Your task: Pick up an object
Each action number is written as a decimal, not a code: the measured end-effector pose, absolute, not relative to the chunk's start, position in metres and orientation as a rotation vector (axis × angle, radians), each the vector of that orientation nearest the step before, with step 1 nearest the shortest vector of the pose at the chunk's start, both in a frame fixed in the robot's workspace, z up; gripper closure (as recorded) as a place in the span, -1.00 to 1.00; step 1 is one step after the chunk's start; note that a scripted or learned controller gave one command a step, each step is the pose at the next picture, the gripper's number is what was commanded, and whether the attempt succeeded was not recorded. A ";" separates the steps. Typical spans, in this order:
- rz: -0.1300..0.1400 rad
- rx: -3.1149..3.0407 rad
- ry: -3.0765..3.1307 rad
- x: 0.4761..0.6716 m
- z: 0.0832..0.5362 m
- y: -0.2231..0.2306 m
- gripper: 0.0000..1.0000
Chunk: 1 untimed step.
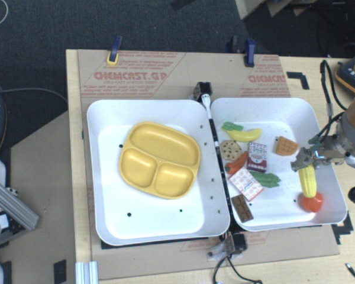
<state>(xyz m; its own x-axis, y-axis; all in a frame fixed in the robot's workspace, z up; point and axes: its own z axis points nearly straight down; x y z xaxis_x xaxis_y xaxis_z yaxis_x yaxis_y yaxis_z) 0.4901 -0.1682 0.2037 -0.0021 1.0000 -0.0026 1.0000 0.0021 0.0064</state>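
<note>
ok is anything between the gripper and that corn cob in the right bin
Nothing visible. The gripper sits right at the top end of the corn cob, near the right bin's right wall. The tomato lies past the cob's far end, not between them.

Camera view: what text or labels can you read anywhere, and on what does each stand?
"CHEMCAST G P": red print on the brown protective paper over the bench board, behind the left white bin.
Same red print, partly cut off, behind the right white bin.
Small red-and-white packets: print too small to read.
</note>
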 end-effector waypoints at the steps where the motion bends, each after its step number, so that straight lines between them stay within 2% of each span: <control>1: 0.002 2.216 2.220 0.491 0.226 -0.168 1.00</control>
